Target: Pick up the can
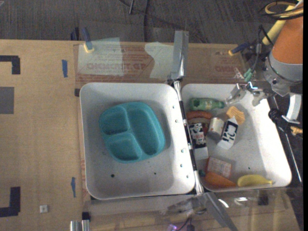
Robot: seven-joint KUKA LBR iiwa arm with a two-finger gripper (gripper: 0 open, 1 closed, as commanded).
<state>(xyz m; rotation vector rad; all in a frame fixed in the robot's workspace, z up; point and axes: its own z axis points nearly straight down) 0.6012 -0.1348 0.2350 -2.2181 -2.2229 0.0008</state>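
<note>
Camera view: can [216, 127] lies on its side in the right bin [269, 153], near the bin's left-middle, long axis running left-right with a slight tilt, pale end facing left. A black-and-white carton [229, 133] touches its right side; a black-and-white box [197, 134] sits just left. Green bottle [206, 103] and hot dog [198, 114] lie above it, cracker [235, 114] upper right. Gripper [245, 92] hovers over the bin's top edge, jaws spread, nothing between them, apart from the can. Left bin [91, 143] holds a teal divided plate [132, 131]. Carrot [219, 179] and banana [254, 180] lie at the right bin's bottom.
</note>
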